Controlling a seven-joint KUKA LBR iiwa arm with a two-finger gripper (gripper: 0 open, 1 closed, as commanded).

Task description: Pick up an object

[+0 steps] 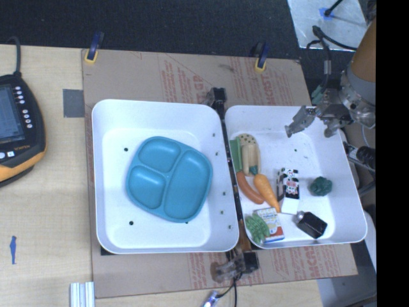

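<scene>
My gripper (pixel 314 126) hangs over the far right part of the right bin (pixel 332 149), fingers spread open with nothing between them. Below it in that bin lie an orange carrot (pixel 266 190), a reddish sausage (pixel 248 189), a pale wooden piece with a green stalk (pixel 246 152), a small black-and-white figure (pixel 289 183), a dark green lump (pixel 321 185), a black block (pixel 312 224) and a green-printed packet (pixel 263 225). All of these sit well nearer the front than the gripper.
The left bin (pixel 112 171) holds a blue divided plate (pixel 169 178). A teach pendant (pixel 18 123) lies on the bench at far left. Clamps (pixel 259 55) pin the cardboard mat at the back edge, and a latch (pixel 218 97) sits between the bins.
</scene>
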